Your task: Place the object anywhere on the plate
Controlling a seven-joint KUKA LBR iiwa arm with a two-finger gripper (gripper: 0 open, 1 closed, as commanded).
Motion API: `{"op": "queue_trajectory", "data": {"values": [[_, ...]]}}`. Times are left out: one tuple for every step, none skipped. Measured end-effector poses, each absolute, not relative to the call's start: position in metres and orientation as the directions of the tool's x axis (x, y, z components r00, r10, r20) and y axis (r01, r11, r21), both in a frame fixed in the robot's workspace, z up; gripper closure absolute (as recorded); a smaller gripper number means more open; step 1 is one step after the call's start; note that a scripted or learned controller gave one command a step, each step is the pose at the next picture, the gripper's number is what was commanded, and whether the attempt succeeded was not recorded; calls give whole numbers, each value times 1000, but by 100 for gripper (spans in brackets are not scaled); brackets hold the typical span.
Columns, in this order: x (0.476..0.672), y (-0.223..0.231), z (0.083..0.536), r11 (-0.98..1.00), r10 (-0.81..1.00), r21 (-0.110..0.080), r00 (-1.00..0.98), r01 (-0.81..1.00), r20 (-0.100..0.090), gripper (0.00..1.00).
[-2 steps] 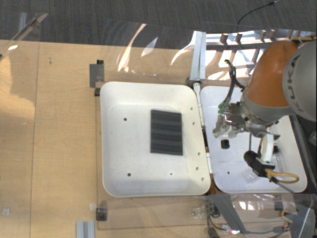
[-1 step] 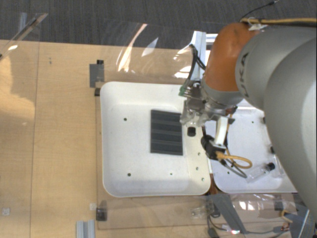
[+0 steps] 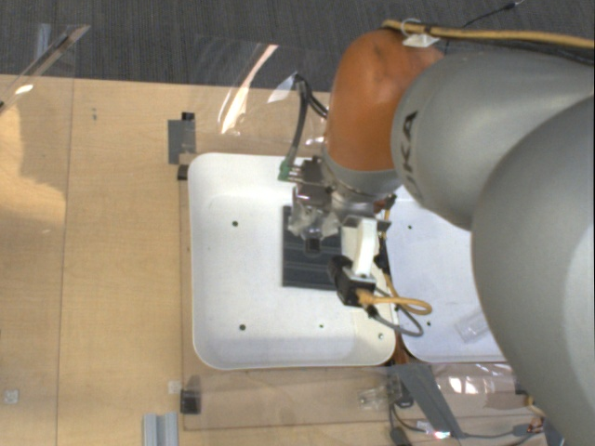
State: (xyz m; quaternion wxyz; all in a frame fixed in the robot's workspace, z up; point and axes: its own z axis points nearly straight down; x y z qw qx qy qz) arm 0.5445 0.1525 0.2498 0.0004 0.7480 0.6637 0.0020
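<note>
A robotics lab: wooden bench point(image 3: 102, 249), clear guard panels point(image 3: 251, 72), white bin point(image 3: 232, 277), loose cabling point(image 3: 404, 307)

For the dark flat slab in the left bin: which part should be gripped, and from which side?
Best across one long edge of the dark slab, descending from above. It lies flat and thin in the left bin, so only its edges offer purchase. The gripper already sits over its upper part, hiding that end.

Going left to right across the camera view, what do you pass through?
Bare wooden bench → small black clamp at the bin corner → left white bin → dark grey plate under the tool → right white bin → grey arm.
</note>
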Motion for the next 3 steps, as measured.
{"op": "queue_trajectory", "data": {"values": [[613, 215, 185, 30, 1000, 1, -30, 1000, 0, 100], [567, 229, 155, 612, 791, 3, -612, 791, 0, 100], [491, 195, 92, 547, 837, 17, -548, 837, -1, 100]]}}
